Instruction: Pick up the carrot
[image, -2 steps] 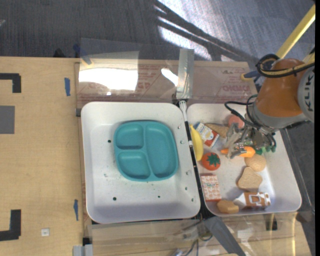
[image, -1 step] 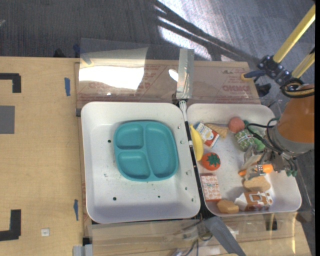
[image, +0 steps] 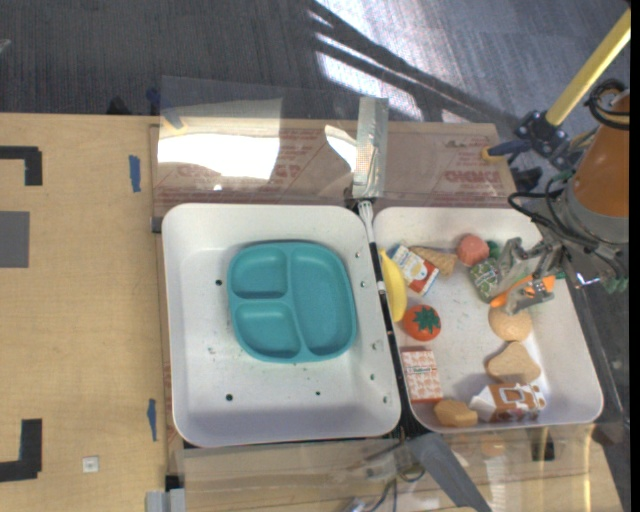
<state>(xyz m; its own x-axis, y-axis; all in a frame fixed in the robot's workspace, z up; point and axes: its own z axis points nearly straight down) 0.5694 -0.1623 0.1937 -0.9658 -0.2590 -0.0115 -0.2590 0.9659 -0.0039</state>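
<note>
Light falls bright and even over my bench. Behind the left bin (image: 190, 300) a clear panel (image: 255, 150) throws a white glare; farther back, pale streaks cross the dark floor (image: 420, 50). Shadows inside that bin are faint. My orange band (image: 610, 170), right of it, looks soft and slightly blurred.

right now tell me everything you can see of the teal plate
The teal plate is a rounded rectangle of smooth plastic-looking material, split by raised ridges into three compartments: two smaller on the left, one longer on the right. It lies flat, slightly rotated, near the middle of the left bin. All three compartments look bare. Only the bin floor touches it.
</note>
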